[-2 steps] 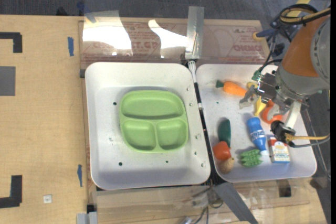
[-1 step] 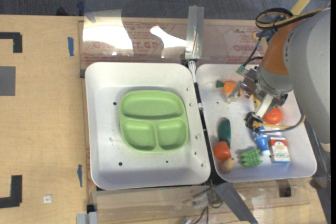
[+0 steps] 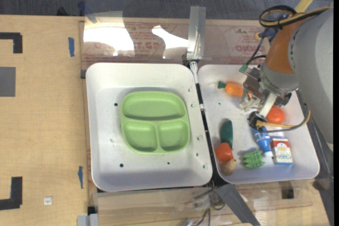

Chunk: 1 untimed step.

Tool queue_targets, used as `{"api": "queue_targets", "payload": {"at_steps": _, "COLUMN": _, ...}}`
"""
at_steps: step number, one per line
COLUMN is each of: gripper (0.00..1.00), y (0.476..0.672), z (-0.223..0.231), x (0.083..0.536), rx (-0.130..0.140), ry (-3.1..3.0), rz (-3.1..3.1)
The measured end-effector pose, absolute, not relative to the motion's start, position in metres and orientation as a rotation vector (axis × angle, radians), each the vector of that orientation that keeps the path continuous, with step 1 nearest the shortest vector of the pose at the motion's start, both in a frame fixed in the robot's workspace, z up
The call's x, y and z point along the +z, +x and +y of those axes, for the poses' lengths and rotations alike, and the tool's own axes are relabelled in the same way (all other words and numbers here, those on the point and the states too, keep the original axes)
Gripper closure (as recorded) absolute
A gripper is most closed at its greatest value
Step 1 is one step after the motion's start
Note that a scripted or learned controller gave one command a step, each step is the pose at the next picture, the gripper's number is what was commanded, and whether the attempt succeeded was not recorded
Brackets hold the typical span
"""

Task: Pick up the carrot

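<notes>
While two white bins are set side by side on the bench, the left bin (image 3: 100,114) is occupied by a green divided tray (image 3: 154,120) at its centre. The right bin (image 3: 307,166) is stocked as follows: a carrot (image 3: 233,88) at 11 o'clock, lying free on the floor; a dark green vegetable (image 3: 226,131) near centre-left; a red-orange piece (image 3: 224,152) and a tan piece (image 3: 229,166) at 7 o'clock, touching; a green leafy item (image 3: 252,159) at 6 o'clock; a blue item (image 3: 263,141) and a small carton (image 3: 282,151) at 5 o'clock; a red-orange round item (image 3: 275,115) at 3 o'clock. The gripper (image 3: 258,97) is recorded just beside the carrot, at its 4 o'clock. Whether it is clenched or released cannot be told.
</notes>
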State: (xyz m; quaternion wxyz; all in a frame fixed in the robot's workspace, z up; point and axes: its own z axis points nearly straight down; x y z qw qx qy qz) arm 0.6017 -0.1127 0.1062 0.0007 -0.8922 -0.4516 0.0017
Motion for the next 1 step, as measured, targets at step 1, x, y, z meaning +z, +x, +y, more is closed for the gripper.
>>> {"api": "queue_targets", "payload": {"at_steps": 1, "gripper": 0.0, "y": 0.6014, "z": -0.1122, "x": 0.1055, "rx": 0.008, "ry": -2.8, "rz": -1.418}}
